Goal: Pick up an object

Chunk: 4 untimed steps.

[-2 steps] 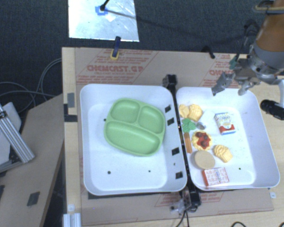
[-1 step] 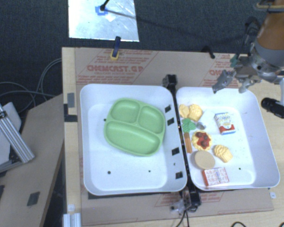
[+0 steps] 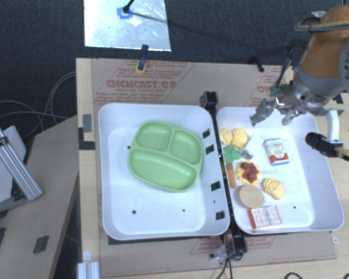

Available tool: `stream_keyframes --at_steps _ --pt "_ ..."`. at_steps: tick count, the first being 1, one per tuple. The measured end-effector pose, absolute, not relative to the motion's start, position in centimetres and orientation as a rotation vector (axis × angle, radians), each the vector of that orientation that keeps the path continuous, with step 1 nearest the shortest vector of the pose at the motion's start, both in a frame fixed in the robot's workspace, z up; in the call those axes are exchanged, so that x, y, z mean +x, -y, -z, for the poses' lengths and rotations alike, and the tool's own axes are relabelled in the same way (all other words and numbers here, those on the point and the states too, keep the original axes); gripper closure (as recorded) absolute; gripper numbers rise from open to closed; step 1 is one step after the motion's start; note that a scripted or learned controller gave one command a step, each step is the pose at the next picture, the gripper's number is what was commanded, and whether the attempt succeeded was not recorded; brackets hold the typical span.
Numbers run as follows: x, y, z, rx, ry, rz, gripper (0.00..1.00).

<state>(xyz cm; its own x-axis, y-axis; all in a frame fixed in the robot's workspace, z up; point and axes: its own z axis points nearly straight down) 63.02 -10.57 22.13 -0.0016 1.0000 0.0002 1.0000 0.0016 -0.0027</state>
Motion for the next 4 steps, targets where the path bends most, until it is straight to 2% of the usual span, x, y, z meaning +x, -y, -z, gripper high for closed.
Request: stream_keyframes --at_steps 1,3,4 --pt "62.8 10.7 -15.9 -2.219 2.221 -0.003 0.0" --pt "62.9 11.1 -8.8 -2.221 2.223 0.006 0.0" --pt "62.8 11.1 -9.7 -2.224 2.225 0.006 1.0"
